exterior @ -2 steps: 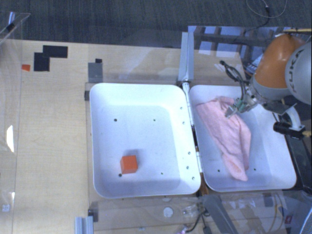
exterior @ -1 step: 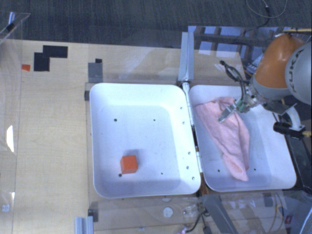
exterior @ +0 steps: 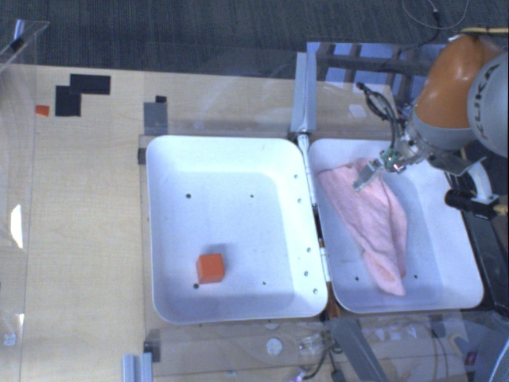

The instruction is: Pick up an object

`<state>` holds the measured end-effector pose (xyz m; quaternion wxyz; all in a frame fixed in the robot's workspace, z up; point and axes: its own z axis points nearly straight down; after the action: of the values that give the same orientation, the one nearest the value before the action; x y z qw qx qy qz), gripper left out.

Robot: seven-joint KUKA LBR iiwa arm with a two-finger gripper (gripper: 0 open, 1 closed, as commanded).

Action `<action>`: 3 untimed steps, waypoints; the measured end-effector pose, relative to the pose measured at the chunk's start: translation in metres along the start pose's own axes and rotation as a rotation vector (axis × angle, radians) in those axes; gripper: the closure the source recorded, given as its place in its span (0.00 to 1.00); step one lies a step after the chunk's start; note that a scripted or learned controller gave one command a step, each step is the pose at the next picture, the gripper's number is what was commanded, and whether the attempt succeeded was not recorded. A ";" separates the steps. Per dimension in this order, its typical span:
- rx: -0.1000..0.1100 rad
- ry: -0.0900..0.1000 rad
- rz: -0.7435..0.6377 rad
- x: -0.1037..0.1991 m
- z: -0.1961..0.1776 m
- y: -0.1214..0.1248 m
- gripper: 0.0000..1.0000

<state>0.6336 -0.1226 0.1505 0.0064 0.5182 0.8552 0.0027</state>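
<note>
From the camera above, two white bins sat side by side. The left bin (exterior: 167,213) had a small orange block (exterior: 211,268) near its front. The right bin (exterior: 453,285) had a pink cloth (exterior: 374,221) lying long and crumpled across it. The gripper (exterior: 371,175) was low at the cloth's top end, right by the fabric. It was too small and blurry to tell if it was pinching the cloth. The cloth lay flat in the bin, so the pick was probably not done yet; lifting was left.
</note>
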 end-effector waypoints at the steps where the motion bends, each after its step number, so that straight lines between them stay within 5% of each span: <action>1: -0.001 0.001 -0.074 0.062 -0.054 0.004 0.00; 2: 0.007 0.004 0.062 -0.012 0.039 -0.055 0.00; 3: 0.000 0.001 -0.084 0.010 0.060 -0.004 0.00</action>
<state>0.6257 -0.1157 0.0903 0.0060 0.4817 0.8763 0.0029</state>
